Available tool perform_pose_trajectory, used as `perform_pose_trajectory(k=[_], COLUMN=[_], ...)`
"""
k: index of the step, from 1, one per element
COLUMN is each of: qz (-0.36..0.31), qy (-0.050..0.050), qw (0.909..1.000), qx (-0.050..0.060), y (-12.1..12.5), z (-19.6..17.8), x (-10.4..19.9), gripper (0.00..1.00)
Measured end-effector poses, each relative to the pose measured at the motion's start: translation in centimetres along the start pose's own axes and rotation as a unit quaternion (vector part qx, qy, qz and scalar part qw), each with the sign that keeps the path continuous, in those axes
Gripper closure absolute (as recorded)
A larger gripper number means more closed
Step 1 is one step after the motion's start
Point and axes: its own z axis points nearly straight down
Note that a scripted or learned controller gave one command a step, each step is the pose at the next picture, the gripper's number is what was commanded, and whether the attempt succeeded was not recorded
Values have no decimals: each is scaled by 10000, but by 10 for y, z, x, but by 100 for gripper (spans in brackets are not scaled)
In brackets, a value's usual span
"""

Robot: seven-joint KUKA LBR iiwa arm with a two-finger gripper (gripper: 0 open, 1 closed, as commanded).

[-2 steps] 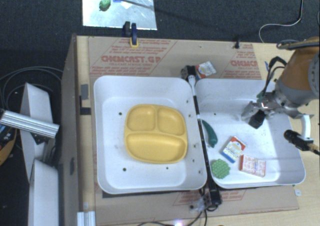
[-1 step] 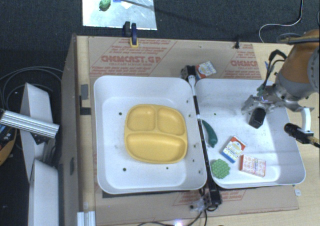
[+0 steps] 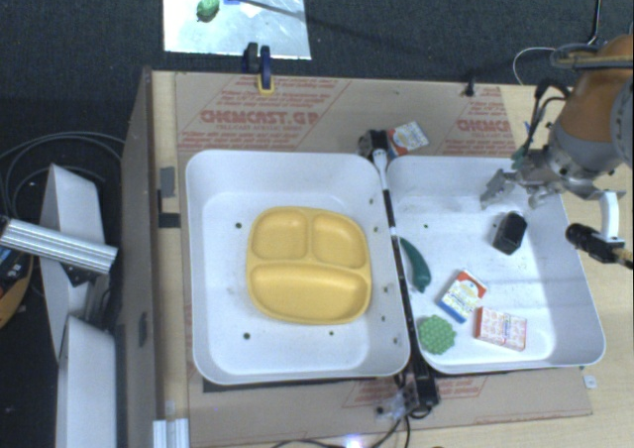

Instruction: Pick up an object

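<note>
A small black block [image 3: 510, 233] is lying on the floor of the right bin [image 3: 575, 268], toward its far right part, tilted a little and apart from the other things there. Just beyond it, on the far side, the gripper [image 3: 522, 188] is hanging over the bin with its two grey fingers [image 3: 495, 188] spreading apart and nothing sitting between them; the block is lying just near of the fingertips, and it is hard to tell whether they are touching it. The arm [image 3: 599, 109] is reaching in from the right, its orange band showing above the grey wrist.

Nearer in the same bin, a small box with an orange and blue print [image 3: 462, 295] is lying close to a flat pink and white packet [image 3: 501, 328], which is sitting to its right and a bit nearer. A green studded ball [image 3: 436, 334] is resting at the near left corner of this bin, and a dark green curved piece [image 3: 413, 263] is lying along the left wall, beside the divider where the bins meet.

The left bin [image 3: 223, 238] is holding a yellow divided plate [image 3: 307, 264], which is sitting right side up around the middle of the floor.

Both bins are resting on a brown board printed with red lettering [image 3: 297, 104]. A small printed wrapper [image 3: 407, 137] is lying on that board just beyond the far edge where the bins meet.
</note>
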Motion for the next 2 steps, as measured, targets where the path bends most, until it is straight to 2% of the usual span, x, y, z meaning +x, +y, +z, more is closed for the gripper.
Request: perform_pose_trajectory(k=[1,2], qz=[16,16], qy=[0,1], qw=[10000,10000], qx=[12,13], y=[-24,-35], z=[8,21], x=[0,0], gripper=[0,0])
